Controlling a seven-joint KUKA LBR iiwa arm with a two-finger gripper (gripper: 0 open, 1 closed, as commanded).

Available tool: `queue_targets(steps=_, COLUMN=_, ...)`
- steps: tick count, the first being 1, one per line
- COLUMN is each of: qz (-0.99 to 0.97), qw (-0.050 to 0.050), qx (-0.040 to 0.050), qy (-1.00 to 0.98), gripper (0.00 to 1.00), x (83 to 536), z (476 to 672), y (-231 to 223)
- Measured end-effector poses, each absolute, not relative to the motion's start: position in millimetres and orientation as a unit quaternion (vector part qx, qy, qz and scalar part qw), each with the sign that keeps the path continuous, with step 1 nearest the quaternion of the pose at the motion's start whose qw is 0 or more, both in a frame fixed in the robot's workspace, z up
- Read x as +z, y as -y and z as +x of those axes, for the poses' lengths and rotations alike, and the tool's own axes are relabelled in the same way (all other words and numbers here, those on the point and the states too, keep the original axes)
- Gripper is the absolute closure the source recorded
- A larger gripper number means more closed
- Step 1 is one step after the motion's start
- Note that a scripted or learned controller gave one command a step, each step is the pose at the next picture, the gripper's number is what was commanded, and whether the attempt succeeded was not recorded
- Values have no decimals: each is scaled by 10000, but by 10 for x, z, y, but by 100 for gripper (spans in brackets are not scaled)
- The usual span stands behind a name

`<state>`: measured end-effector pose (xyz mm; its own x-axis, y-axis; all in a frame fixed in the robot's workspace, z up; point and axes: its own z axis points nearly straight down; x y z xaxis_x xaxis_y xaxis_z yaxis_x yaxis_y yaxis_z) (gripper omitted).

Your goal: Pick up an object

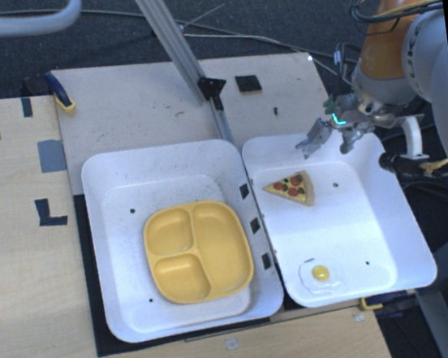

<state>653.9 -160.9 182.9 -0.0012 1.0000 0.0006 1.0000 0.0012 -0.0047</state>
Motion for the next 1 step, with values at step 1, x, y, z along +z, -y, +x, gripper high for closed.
queue_targets(steps=1, qz=-7065, qw=4, qx=5, qy=7077, gripper=0, x=1845, z=6548, y=1608)
